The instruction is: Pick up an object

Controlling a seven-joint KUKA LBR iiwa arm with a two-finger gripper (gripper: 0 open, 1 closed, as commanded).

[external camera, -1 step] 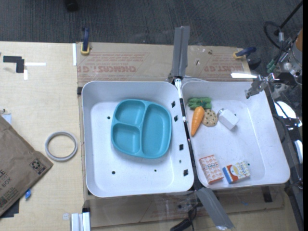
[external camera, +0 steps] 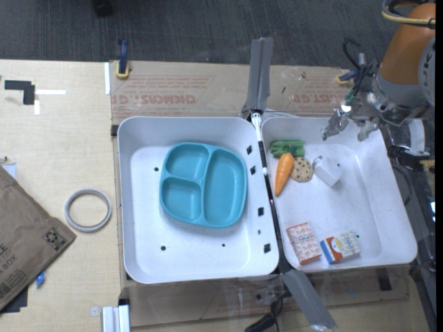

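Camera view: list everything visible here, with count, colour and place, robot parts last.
Divided plate: 1, teal, left bin.
Carrot: 1, orange, right bin, upper left.
Green vegetable: 1, above the carrot.
Cookie: 1, tan, beside the carrot.
White block: 1, right bin.
Small boxes: 2, right bin, front.
Tape ring: 1, grey, left of the bins.
Cardboard box: 1, brown, far left.
Gripper: 1, grey, above right bin's back edge.

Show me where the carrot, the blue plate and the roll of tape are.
carrot point(external camera: 282, 173): camera view, middle of its orange body.
blue plate point(external camera: 205, 185): camera view, ridge between its compartments.
roll of tape point(external camera: 72, 200): camera view, left side of the ring.
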